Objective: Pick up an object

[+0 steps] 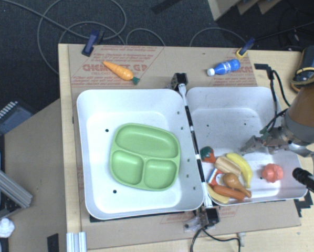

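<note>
The grey arm with its orange band is reaching in from the right, and its two-finger gripper (263, 143) is hovering over the right-hand shallow white bin (225, 101); its fingers are spreading open with nothing between them. A round pink toy fruit (272, 172) is lying just below the gripper, apart from it. A cluster of plastic toy foods (229, 178), among them a yellow banana (241, 165), is sitting near the bin's left corner. A green three-compartment plastic plate (144, 156) is resting in the left white bin (94, 140). An orange toy carrot (120, 71) and a blue-and-white toy bottle (223, 67) are lying on the worktop (162, 56) behind the bins.
</note>
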Tool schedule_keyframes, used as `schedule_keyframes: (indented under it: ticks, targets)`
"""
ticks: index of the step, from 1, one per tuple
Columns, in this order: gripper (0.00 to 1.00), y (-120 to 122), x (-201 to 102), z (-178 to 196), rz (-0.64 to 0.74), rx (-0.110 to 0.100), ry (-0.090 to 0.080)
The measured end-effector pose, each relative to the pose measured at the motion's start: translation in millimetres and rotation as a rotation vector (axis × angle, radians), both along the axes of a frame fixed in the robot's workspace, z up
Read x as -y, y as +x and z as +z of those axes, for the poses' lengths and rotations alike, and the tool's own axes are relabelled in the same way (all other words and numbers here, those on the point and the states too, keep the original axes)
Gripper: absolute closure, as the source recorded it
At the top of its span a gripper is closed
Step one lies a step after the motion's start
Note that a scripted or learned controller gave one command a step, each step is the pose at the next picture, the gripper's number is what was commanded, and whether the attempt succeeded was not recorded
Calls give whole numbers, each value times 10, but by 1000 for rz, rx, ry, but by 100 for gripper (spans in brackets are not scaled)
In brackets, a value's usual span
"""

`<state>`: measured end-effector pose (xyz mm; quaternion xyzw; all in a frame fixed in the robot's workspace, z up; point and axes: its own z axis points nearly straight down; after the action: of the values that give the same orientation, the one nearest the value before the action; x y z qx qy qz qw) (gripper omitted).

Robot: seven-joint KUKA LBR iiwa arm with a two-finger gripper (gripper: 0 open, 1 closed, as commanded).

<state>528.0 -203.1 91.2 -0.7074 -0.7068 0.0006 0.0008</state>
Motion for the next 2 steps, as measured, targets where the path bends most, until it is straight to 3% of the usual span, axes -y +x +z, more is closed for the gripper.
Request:
schedule_keyframes:
  ticks: [1,2]
  targets:
    - [0,-261,204,693,0,4,-3]
    - [0,-490,117,-71,1,1,2]
